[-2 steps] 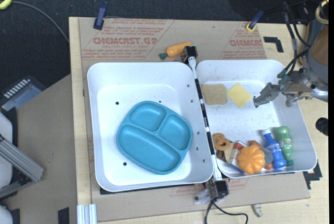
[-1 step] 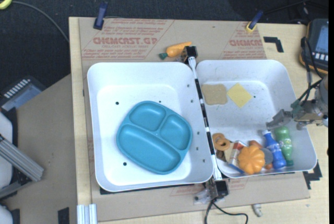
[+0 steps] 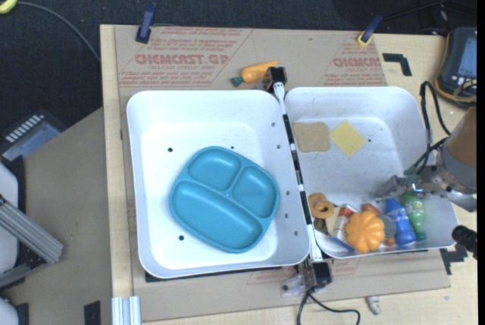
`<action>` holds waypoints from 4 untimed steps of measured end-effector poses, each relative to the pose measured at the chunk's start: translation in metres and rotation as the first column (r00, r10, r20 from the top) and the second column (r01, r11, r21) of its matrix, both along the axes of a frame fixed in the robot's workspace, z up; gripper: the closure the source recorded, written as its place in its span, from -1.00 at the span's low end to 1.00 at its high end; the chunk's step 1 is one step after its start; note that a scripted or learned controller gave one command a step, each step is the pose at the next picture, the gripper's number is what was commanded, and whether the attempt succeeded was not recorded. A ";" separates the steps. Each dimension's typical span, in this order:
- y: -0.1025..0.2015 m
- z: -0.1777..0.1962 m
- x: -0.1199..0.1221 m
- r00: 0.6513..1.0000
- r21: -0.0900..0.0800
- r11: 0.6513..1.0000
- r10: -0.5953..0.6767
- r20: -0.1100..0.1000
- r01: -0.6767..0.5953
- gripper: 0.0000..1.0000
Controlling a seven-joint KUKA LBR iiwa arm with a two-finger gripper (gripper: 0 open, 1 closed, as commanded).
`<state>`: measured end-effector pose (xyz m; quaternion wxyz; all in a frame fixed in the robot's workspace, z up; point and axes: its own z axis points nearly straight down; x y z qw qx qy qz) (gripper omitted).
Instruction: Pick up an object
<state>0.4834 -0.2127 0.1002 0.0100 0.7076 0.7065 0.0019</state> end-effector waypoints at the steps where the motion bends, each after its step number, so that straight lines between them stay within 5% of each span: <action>1: -0.001 0.011 0.001 1.000 -0.003 1.000 -0.001 0.005 0.001 1.00; 3: 0.134 0.100 0.072 1.000 0.011 1.000 0.003 -0.015 -0.003 1.00; 4: 0.113 0.090 0.148 1.000 0.010 1.000 0.003 -0.015 -0.002 1.00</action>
